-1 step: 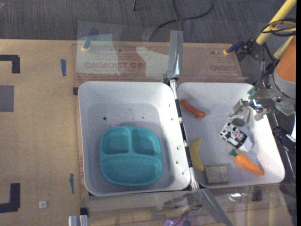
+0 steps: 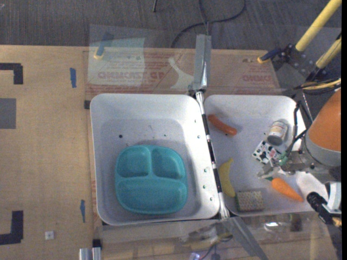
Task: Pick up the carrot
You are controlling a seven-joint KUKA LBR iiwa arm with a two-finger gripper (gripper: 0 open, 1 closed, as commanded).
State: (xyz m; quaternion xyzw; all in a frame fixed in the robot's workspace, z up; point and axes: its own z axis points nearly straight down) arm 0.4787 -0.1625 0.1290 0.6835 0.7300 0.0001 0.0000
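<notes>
- Over the right bin, the gripper hangs low, and how its jaws stand I can't tell.
- Carrot lies just below it, near the bin's front right corner.
- Teal tray sits in the left bin.

Teal divided plate in left bin; right bin: sausage, banana, sponge, can.

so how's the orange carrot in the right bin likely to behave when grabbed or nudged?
The tapered orange carrot looks like a moulded toy, so probably stiff and light. Its rounded, cone-like body lies flat on the white right bin's floor, so a nudge would likely roll it in an arc. The smooth-looking surface and taper may let it slip out of the tool toward the thin end.
</notes>
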